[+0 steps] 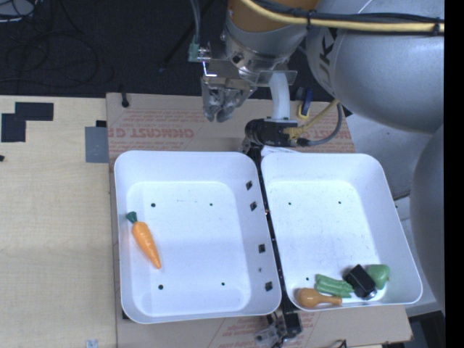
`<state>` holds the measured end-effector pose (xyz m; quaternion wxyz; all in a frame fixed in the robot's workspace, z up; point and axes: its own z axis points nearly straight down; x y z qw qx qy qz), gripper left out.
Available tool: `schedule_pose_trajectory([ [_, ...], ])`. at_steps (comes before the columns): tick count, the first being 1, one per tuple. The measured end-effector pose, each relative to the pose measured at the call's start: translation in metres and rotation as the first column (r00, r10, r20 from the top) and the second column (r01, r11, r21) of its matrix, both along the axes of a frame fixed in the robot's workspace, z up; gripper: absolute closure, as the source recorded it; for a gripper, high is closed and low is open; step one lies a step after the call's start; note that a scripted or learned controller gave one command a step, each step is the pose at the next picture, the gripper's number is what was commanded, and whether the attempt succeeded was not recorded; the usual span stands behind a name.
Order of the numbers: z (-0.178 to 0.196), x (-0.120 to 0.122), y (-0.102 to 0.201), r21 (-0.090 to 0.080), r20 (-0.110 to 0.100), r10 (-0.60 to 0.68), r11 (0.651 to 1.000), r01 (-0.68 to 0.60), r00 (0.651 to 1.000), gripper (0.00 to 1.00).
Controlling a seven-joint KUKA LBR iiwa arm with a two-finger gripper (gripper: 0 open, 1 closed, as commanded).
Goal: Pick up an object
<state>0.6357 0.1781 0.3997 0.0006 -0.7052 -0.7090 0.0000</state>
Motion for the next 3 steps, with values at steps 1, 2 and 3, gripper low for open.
schedule_pose_trajectory([
  [1,-0.021,0.008,0.063,-0.001,-0.001,-0.002,1.0,0.002,1.0,1.0],
  [2,0.096,-0.012,0.047,0.002,0.008,-0.004,1.0,0.004,1.0,1.0],
  [3,-0.024,0.008,0.031,-0.007,-0.013,-0.007,1.0,0.007,1.0,1.0],
])
